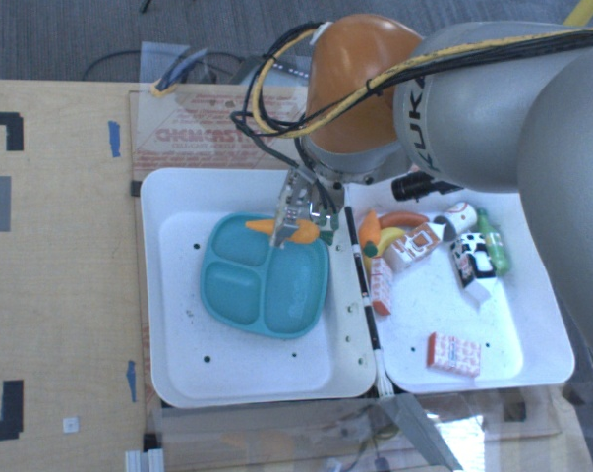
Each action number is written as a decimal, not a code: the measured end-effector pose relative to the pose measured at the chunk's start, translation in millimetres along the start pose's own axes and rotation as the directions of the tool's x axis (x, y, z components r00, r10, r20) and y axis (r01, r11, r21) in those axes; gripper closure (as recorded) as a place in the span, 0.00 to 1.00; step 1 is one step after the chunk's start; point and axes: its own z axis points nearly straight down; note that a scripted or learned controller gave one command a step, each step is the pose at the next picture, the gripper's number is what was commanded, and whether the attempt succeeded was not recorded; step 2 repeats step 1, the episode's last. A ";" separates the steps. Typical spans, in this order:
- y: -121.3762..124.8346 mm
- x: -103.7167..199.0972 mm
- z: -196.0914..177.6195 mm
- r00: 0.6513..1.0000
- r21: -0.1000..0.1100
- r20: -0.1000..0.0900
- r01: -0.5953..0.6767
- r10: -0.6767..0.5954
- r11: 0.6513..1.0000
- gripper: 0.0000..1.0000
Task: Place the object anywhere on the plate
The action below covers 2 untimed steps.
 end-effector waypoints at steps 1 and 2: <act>-0.1 -0.1 -0.2 1.000 0.000 0.000 0.000 0.000 1.000 0.00; -0.1 -0.1 -0.2 1.000 0.000 0.000 0.000 0.000 1.000 0.00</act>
